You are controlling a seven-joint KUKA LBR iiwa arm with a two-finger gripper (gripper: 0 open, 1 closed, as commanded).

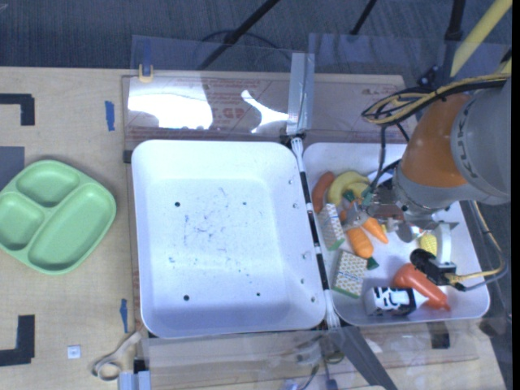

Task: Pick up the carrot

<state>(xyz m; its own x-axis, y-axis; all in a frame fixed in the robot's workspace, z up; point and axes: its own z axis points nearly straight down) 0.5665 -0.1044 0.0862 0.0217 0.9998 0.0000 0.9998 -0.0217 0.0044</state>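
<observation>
Nearest me, small black-and-white toy [390, 299] at the right bin's [471, 303] near rim. Small orange plastic carrot [374, 231] lies just left of my gripper [396, 220], long axis slanting far-left to near-right. Jaw state: cannot tell.

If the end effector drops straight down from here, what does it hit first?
Most likely the carrot, lying right below the end effector in the right bin. Depth is hard to judge from this slanted view.

green divided plate [55, 215]: on bench, far left of fingers | left white bin [219, 234]: left of fingers | black-and-white toy [393, 299]: below fingers | yellow fruit [349, 184]: just up-left of fingers
</observation>
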